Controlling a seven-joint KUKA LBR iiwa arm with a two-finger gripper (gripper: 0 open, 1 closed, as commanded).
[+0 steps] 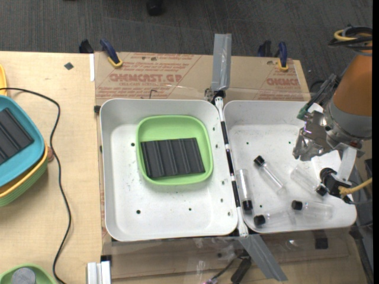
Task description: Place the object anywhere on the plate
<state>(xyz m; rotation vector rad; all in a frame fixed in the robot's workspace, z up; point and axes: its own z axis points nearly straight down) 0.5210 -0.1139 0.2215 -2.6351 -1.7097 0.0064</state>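
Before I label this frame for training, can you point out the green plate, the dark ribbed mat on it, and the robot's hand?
Green square plastic plate (146, 130): camera view, bare left rim.
Dark ribbed rectangular mat (173, 157): camera view, its centre.
Hand (305, 148): camera view, its fingertip end.

A gripper (307, 149) hangs over the right white bin (284, 112). Clear tubes with black caps (269, 173) lie just left of and below its jaws. Far left, a green plate (173, 127) holds a dark ribbed pad (172, 157).
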